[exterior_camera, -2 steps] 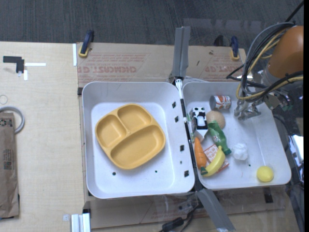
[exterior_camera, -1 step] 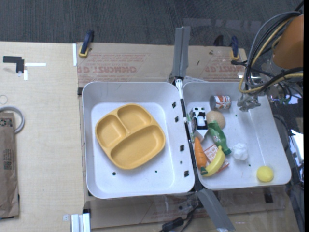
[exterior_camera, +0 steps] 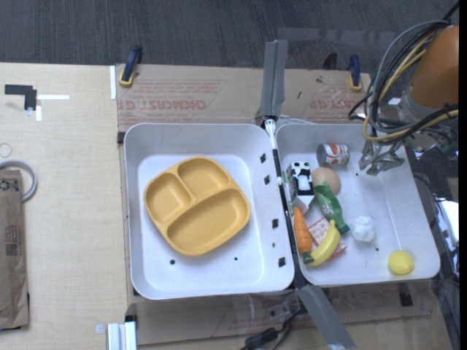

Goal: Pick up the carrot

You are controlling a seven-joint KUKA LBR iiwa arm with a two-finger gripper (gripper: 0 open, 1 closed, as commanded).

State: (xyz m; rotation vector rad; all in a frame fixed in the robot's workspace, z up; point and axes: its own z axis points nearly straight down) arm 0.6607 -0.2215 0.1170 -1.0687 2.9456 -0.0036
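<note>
The carrot (exterior_camera: 300, 228) is a small orange piece lying against the left wall of the right bin (exterior_camera: 408, 217), lengthwise toward the front. A banana (exterior_camera: 326, 245) and a red-and-white packet touch its right side. My gripper (exterior_camera: 381, 162) hangs over the back right part of that bin, well away from the carrot, up and to its right. Its grey fingers (exterior_camera: 368, 166) stand open with nothing between them.
Around the carrot lie a green packet (exterior_camera: 332, 206), a black-and-white toy (exterior_camera: 300, 179), a beige ball (exterior_camera: 326, 178), a small can (exterior_camera: 333, 152), a white crumpled lump (exterior_camera: 363, 228) and a yellow ball (exterior_camera: 400, 262). The left bin (exterior_camera: 146, 254) holds a yellow divided plate (exterior_camera: 197, 205).
</note>
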